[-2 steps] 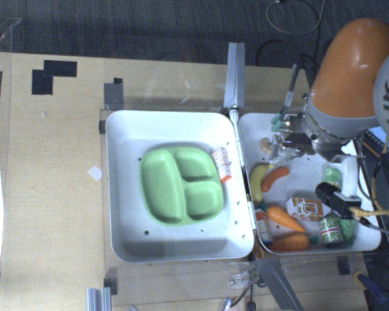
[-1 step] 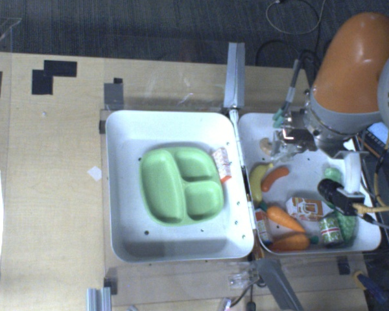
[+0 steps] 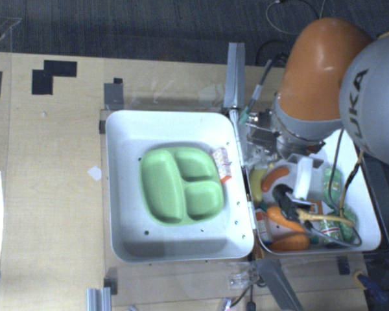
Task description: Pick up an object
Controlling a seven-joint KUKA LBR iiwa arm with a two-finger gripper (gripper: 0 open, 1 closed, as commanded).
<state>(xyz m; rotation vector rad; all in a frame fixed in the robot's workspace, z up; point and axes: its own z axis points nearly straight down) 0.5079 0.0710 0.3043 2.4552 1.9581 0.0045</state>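
Observation:
My gripper [image 3: 267, 149] hangs under the grey wrist and orange band, low over the far left part of the right bin [image 3: 369, 238]. Just below it in that bin lie an orange sausage-shaped piece [image 3: 276, 175] and a yellow item [image 3: 255, 184]. Nearer the front edge are an orange carrot-like piece [image 3: 280, 218] and a round orange object [image 3: 289, 242]. A green object [image 3: 331, 183] sits at the bin's right side, partly behind cables. The arm hides much of this bin. I see nothing between the gripper and any object.
The left bin [image 3: 123, 135] holds a green divided plate [image 3: 180, 185]. A small red-and-white packet [image 3: 222, 163] rests at the plate's right edge, near the wall between the bins. Metal posts [image 3: 235, 70] stand at the bins' corners.

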